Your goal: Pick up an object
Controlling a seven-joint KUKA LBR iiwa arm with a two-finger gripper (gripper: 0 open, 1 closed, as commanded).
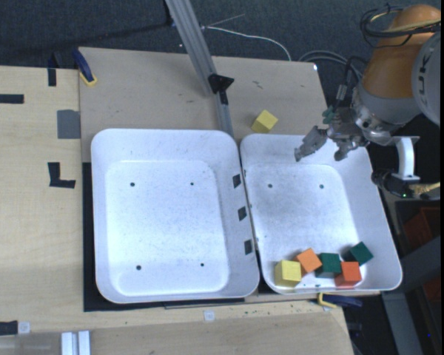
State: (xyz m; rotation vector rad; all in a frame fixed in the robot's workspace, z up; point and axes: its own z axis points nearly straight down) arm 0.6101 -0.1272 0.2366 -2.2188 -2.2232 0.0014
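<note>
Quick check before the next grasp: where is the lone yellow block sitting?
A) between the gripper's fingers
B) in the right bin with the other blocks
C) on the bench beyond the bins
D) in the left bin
C: the lone yellow block lies on the bench, past the right bin.

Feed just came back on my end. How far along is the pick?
Nothing looks picked yet. The hand is open with nothing between its fingers, above the far edge of the right bin. The blocks lie clustered at that bin's near edge. Still left: reaching them, gripping one and lifting it.
</note>
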